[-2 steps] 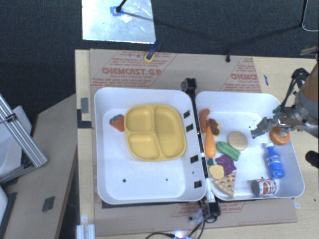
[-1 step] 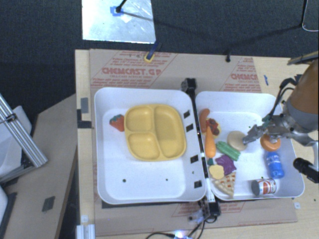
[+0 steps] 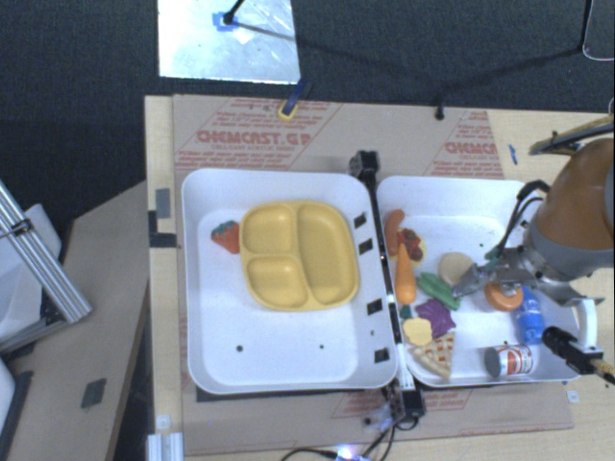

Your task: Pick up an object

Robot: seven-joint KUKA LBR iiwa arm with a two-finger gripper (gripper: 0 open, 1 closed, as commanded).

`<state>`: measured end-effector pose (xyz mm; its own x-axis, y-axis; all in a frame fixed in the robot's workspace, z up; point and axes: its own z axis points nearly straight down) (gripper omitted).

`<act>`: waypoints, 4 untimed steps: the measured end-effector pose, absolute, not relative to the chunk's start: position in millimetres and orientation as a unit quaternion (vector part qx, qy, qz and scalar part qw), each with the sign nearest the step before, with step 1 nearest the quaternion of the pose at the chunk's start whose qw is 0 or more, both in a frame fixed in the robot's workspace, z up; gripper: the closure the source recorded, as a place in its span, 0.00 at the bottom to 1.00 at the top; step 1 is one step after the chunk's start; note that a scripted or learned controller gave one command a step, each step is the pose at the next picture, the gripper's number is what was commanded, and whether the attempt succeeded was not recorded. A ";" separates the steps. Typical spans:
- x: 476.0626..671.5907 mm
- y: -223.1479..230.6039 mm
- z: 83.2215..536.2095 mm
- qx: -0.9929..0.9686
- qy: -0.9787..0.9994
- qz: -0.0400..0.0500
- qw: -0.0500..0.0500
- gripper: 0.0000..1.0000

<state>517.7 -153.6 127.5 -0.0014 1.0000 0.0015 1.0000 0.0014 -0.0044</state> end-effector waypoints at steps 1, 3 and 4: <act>521.2 -154.3 90.7 -0.707 -0.707 -0.002 -0.002 0.00; 529.9 -160.1 148.3 -0.706 -0.708 -0.001 -0.002 1.00; 529.6 -159.7 191.9 -0.706 -0.709 -0.002 -0.003 1.00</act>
